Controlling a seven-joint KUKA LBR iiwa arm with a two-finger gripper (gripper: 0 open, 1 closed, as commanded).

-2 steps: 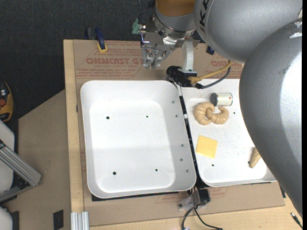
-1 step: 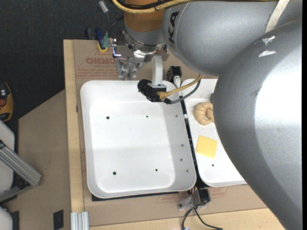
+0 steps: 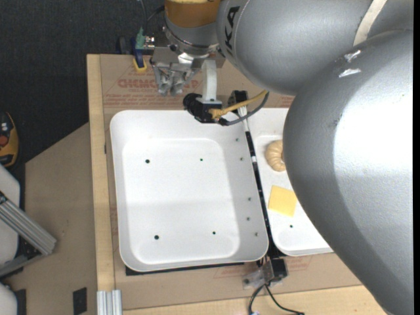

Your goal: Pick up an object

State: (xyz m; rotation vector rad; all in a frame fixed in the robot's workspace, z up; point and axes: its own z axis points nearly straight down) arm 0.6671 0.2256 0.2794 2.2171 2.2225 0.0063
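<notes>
My gripper (image 3: 170, 83) hangs over the brown board just beyond the far rim of the left bin (image 3: 125, 176), near that bin's back edge. I see nothing in it. A beige, bun-like lump (image 3: 276, 155) lies in the right bin (image 3: 295, 241) near its left wall. In front of the lump, a flat yellow square piece (image 3: 283, 201) rests on the same bin's floor. The grey arm hides most of the right bin.
The two bins meet at a dark seam (image 3: 257, 176). A small blue and yellow part (image 3: 139, 48) stands at the board's far left corner. Cables and a small connector (image 3: 270, 273) lie in front of the bins.
</notes>
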